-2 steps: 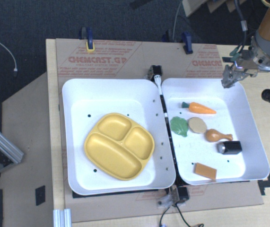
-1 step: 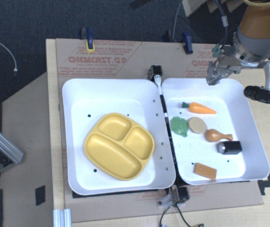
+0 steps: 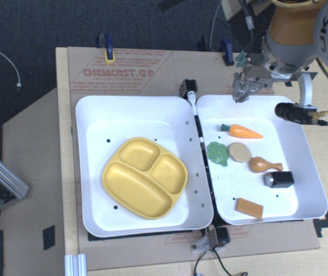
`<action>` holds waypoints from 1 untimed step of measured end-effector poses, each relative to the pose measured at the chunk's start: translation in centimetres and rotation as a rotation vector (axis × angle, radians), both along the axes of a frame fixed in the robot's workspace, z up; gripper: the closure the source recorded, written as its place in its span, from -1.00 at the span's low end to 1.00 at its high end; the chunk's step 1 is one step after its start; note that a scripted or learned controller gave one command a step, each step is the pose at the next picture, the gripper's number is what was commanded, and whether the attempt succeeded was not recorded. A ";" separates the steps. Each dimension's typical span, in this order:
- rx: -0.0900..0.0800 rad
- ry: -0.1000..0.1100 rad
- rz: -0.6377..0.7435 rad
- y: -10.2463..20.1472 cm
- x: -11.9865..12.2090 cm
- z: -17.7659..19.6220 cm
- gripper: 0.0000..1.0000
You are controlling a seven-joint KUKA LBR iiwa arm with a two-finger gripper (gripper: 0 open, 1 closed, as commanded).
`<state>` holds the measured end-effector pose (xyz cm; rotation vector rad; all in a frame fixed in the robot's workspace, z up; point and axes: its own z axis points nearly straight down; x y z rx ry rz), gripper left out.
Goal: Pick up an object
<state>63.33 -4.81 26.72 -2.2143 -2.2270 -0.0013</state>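
Left to right in the right bin: I see the carrot lying with its long axis across the bin, leafy end leftward. My gripper, below and left of which the carrot lies, hangs over the far rim with nothing held; whether it is parted I cannot tell.

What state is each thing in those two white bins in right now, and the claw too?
Yellow divided plate: flat in the left bin, nothing on it.
Toy carrot: lying in the right bin.
Green piece: lying beside the tan disc.
Drumstick: lying down.
Black block: lying down.
Brown block: lying flat.
Gripper: above the right bin's far edge, holding nothing.
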 end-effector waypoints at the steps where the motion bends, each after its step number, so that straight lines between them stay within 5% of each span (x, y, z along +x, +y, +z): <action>1: -0.001 0.000 -0.001 4.5 0.8 -0.9 1.00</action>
